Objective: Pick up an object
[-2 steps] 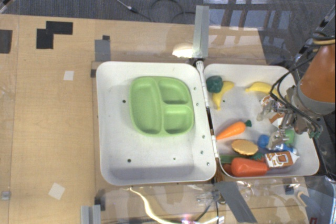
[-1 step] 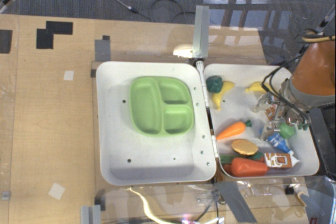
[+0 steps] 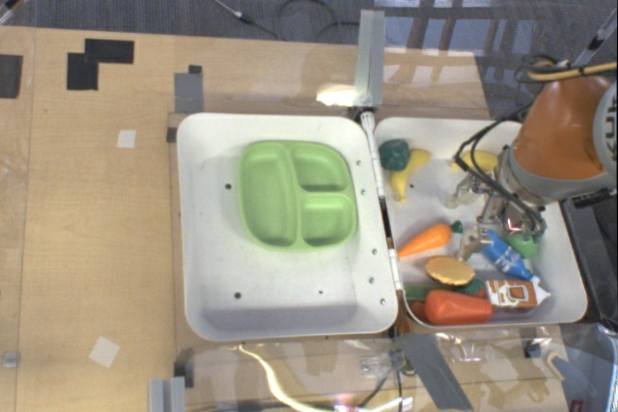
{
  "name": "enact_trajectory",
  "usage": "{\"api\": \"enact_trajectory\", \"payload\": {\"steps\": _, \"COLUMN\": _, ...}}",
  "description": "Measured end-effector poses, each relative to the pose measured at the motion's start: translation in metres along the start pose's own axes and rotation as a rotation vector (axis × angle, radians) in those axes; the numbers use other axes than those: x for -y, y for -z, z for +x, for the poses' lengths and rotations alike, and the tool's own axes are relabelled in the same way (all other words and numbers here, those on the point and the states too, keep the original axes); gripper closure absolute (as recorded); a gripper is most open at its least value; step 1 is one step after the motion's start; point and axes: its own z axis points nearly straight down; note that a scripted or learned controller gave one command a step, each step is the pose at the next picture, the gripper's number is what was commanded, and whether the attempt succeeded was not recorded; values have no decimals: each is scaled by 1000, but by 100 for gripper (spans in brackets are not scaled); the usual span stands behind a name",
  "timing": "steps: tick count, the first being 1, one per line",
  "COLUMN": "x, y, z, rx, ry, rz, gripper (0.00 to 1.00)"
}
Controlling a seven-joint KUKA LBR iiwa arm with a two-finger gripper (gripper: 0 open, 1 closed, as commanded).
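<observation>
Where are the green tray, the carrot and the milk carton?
green tray (image 3: 294, 195), camera view, on its large left compartment.
carrot (image 3: 425, 241), camera view, mid orange body.
milk carton (image 3: 512, 293), camera view, on its printed side.

Enters from the right edge of the frame, orange band at mid-right. Wrist angled down and leftward. Gripper (image 3: 494, 229) low at lower right of frame, pointing downward, finger state unclear.

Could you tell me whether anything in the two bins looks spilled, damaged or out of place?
Nothing stands out. The green tray lies flat in the left bin; the carrot, red pepper and other toy foods lie loose in the right bin, as expected.
</observation>
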Motion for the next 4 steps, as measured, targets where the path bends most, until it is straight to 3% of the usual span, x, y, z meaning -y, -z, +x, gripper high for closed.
{"api": "enact_trajectory", "payload": {"steps": 1, "x": -27, "y": 1, "z": 24, "rx": 3, "ry": -126, "rz": 1, "gripper": 0}}
{"api": "enact_trajectory", "payload": {"steps": 2, "x": -72, "y": -1, "z": -34, "rx": 1, "ry": -201, "rz": -2, "gripper": 0}}
{"api": "enact_trajectory", "payload": {"steps": 4, "x": -70, "y": -1, "z": -31, "rx": -2, "ry": -248, "rz": 0, "gripper": 0}}
